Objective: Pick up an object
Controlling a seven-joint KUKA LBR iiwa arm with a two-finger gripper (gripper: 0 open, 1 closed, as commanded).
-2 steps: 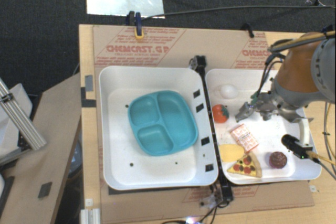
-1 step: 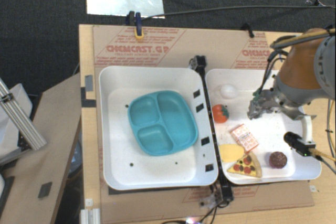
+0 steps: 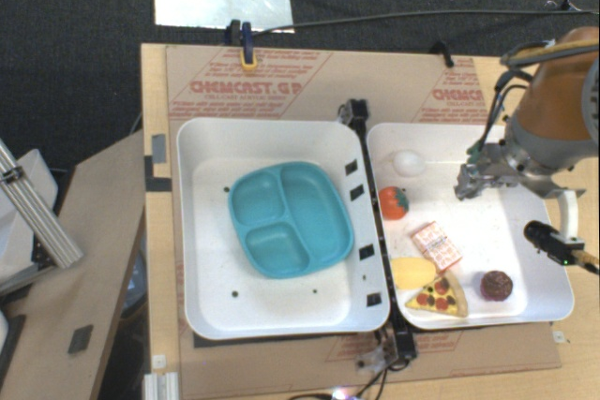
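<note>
The right bin (image 3: 525, 229) holds several small objects: a white egg (image 3: 408, 163), a red tomato (image 3: 394, 201), a red-and-white box (image 3: 437, 245), a yellow piece (image 3: 412, 273), a pizza slice (image 3: 439, 297) and a dark brown round cake (image 3: 496, 285). My gripper (image 3: 472, 180) hangs over the upper right part of this bin, right of the egg and above the box. Nothing shows between its fingers.
The left bin (image 3: 202, 201) holds a teal divided plate (image 3: 290, 218). A black clip divider (image 3: 361, 192) runs between the bins. Cardboard (image 3: 281, 84) lies under both. A cable (image 3: 394, 14) crosses the back of the bench.
</note>
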